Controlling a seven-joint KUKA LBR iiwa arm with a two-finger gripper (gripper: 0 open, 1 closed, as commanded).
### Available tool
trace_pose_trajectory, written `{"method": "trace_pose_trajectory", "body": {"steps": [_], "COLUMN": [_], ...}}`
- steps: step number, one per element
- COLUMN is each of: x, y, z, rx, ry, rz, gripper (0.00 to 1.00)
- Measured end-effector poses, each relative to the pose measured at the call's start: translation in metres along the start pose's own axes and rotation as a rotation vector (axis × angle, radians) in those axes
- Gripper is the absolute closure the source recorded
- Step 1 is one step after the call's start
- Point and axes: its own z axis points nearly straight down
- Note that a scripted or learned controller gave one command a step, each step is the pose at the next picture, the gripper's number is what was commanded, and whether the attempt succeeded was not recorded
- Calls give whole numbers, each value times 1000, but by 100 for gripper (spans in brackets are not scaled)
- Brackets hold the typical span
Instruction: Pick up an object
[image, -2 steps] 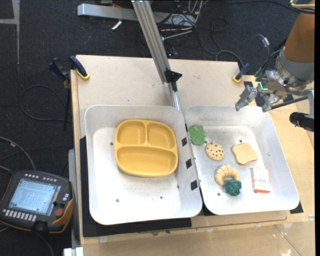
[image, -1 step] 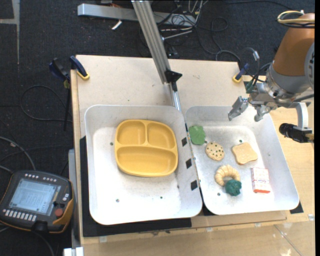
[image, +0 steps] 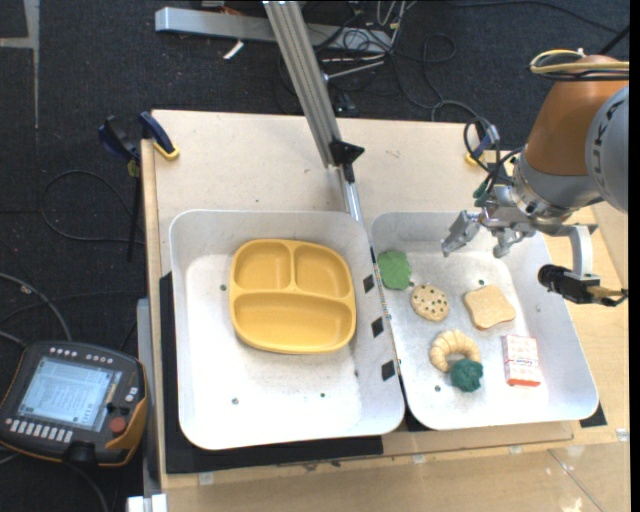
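Nearest the camera: teal lump (image: 465, 374) touching a croissant (image: 452, 347), with a red-and-white carton (image: 520, 359) beside them, all in the right bin (image: 575, 400). Further back: toast slice (image: 489, 306), cookie (image: 429, 301), green leaf (image: 393, 268). Gripper (image: 482, 236) hovers above, fingers apart, holding nothing. Step: approach. Next: descend onto one item.

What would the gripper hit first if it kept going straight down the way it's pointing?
Probably bare floor of the right bin: the gripper hangs over its upper part, above the cookie and toast. Depth is unclear.
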Motion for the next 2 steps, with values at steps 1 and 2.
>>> {"method": "trace_pose_trajectory", "body": {"steps": [1,2], "x": [9,9], "y": [2,4], "z": [59,44], "rx": [2,-6], "ry": [1,-1], "rz": [-2,-1], "gripper": [0,100]}}
